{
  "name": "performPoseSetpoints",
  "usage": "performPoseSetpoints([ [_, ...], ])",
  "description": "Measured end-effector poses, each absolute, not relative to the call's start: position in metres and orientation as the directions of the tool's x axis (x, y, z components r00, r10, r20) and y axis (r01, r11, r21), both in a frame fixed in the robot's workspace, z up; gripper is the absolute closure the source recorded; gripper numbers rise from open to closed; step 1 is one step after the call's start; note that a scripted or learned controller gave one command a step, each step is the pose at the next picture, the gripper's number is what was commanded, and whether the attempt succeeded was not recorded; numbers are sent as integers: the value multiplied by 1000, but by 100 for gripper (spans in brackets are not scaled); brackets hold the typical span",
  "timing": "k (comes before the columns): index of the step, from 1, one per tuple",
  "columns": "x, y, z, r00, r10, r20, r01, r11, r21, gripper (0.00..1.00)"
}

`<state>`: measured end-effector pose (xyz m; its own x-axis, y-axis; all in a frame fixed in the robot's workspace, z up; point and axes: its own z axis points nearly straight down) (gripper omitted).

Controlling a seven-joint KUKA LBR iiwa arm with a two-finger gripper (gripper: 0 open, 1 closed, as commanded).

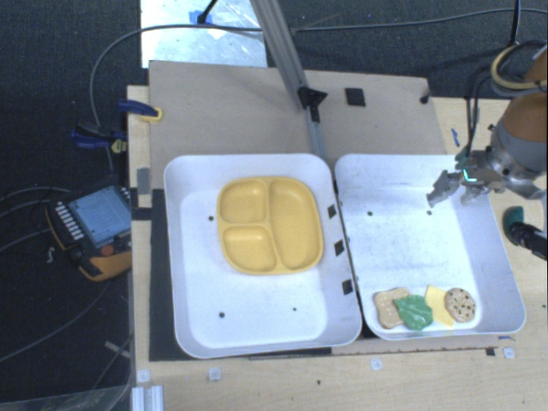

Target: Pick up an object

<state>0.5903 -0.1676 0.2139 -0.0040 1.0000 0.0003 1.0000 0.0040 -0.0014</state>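
**Materials and Surface Finish**

Both bins, left (193, 315) and right (505, 289), look like smooth white plastic with a light sheen and grey scuffing. The divided tray (270, 225) appears as matt yellow plastic. The toy food pieces (424, 308) look like soft, matt foam or rubber. The bench board (231, 110) resembles matt tan cardboard or fibreboard. The gripper (455, 188) shows dull grey metal.

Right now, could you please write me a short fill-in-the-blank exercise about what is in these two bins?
1. The yellow tray lies in the ____ bin.
2. The tray has ____ compartments.
3. The toy food sits along the right bin's ____ edge.
4. The claw hovers over the ____ bin.

Missing words: left; three; near; right
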Motion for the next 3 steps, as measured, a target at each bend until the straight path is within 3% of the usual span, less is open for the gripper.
performPoseSetpoints([
  [1,591,-168,215,-4,1000,0,1000,4,2,0],
  [3,588,-172,112,-1,1000,0,1000,1,-2,0],
])
